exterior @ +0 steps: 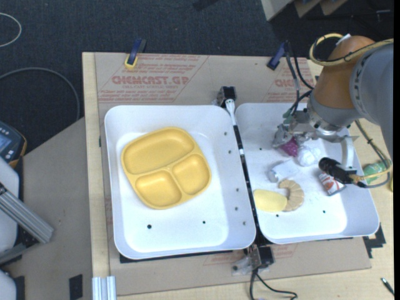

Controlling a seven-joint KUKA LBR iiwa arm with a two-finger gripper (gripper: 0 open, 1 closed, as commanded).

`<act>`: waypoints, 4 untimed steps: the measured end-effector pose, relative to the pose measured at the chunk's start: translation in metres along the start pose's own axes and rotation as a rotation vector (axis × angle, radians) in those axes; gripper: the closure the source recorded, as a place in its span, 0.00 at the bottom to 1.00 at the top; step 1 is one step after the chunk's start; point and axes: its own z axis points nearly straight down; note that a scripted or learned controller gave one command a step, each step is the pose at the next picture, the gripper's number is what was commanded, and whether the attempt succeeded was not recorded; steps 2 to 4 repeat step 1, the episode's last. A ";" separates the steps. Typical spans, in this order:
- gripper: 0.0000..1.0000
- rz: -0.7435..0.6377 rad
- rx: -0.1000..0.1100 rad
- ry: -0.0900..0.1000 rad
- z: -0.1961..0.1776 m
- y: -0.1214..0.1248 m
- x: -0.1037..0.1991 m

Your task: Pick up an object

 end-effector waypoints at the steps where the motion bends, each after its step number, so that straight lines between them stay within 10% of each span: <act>1: 1.00 -0.010 -0.009 0.002 -0.096 0.047 0.090; 4: 1.00 -0.010 -0.009 0.002 -0.096 0.047 0.090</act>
